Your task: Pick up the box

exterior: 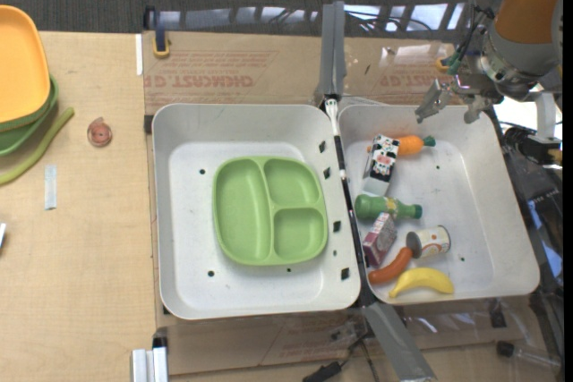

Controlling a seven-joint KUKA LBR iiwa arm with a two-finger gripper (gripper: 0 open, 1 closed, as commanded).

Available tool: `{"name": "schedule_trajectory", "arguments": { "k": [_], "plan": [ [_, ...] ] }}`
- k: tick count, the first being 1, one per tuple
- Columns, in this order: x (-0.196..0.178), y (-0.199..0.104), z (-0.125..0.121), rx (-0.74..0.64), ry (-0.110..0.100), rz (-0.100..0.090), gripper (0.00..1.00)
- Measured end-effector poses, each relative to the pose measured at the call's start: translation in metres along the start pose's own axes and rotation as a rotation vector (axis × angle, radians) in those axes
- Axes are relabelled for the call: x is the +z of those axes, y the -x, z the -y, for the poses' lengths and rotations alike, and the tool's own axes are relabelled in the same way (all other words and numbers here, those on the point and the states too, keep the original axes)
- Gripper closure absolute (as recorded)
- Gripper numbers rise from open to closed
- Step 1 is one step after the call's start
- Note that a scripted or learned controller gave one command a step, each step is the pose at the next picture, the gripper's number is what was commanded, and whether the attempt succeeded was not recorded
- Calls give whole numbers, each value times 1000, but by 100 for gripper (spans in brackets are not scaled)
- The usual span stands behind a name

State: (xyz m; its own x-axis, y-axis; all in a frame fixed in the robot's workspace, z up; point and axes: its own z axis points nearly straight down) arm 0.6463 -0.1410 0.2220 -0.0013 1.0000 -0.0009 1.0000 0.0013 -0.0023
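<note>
Hovering over the right bin [510,192], the claw [454,106] gapes empty.

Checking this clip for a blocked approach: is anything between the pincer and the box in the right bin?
Nothing visible blocks it. The pincer sits over the right bin's far rim, and bare bin floor separates it from the cow-patterned box. The carrot lies beside the box's far end, crowding that side.
</note>
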Motion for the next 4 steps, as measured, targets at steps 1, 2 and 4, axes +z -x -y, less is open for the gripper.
{"name": "schedule_trajectory", "arguments": {
  "k": [1,2,4],
  "plan": [
    [-8,0,0,-2,-1,1,100],
    [36,49,28,-190,2,0,100],
    [-4,37,21,-518,2,0,100]
  ]
}}
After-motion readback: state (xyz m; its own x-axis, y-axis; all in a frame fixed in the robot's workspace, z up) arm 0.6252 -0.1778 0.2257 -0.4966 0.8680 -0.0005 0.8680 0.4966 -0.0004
